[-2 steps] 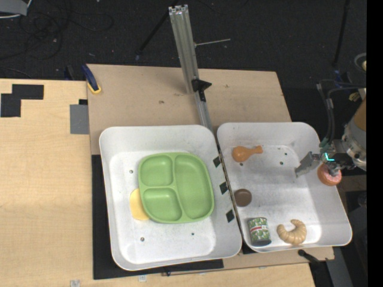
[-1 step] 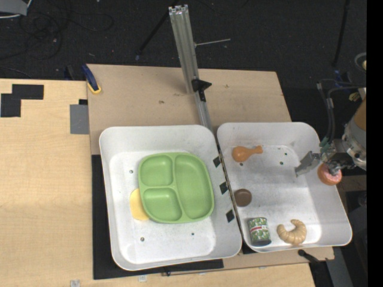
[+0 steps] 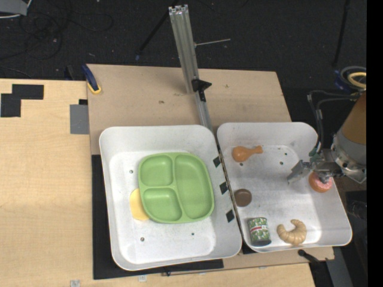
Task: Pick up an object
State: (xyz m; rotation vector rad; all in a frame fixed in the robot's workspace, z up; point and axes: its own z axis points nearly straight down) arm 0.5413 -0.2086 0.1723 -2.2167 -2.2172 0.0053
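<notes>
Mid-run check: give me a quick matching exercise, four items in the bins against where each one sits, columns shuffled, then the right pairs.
Things:
1. green divided plate
2. croissant
3. small can
4. orange drumstick-shaped toy

Places:
A. right bin, upper left part
B. left bin, on top of a yellow item
C. right bin, near edge, right of the can
D. right bin, near edge, below the brown round piece

Pairs: 1-B, 2-C, 3-D, 4-A
</notes>
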